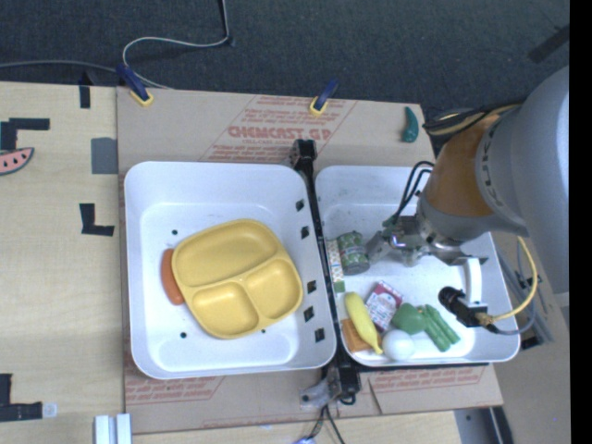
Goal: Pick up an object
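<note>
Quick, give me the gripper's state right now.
Gripper: low in the right bin, beside the green packet; open or shut cannot be told.

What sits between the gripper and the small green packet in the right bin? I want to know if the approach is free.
Nothing visible does. The gripper is just right of the green packet, with bare right bin floor between them.

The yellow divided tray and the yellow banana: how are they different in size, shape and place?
The yellow divided tray lies in the left bin; the banana lies in the right bin. The tray is far larger and covers much of its bin's floor, while the banana is small and crowded among other items. The tray is broad with compartments; the banana is slim and curved. Both are yellow.
</note>
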`<state>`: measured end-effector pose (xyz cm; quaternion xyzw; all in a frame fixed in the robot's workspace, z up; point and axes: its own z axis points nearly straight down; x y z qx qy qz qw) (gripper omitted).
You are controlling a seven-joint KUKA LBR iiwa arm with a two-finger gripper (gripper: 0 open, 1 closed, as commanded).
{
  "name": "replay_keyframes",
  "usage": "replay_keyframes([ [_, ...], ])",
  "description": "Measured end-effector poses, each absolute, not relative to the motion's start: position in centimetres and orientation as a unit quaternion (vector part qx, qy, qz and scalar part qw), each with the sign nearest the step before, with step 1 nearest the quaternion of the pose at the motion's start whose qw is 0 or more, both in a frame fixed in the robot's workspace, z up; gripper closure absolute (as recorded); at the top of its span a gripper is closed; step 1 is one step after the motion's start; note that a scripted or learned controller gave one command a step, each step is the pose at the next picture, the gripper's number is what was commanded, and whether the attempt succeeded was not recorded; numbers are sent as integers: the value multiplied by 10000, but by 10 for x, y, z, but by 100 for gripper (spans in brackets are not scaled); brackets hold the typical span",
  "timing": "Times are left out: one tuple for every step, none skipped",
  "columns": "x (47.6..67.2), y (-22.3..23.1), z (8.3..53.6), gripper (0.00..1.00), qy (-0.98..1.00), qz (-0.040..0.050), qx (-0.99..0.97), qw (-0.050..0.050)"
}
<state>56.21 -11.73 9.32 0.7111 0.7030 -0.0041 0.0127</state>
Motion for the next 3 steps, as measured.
replay_keyframes([
  [543,-116,89,0,7014,-32,7125,180],
  [487,-103,86,0,7058,-5,7084,39],
  [487,-102,96,100,7062,3,7080,37],
])
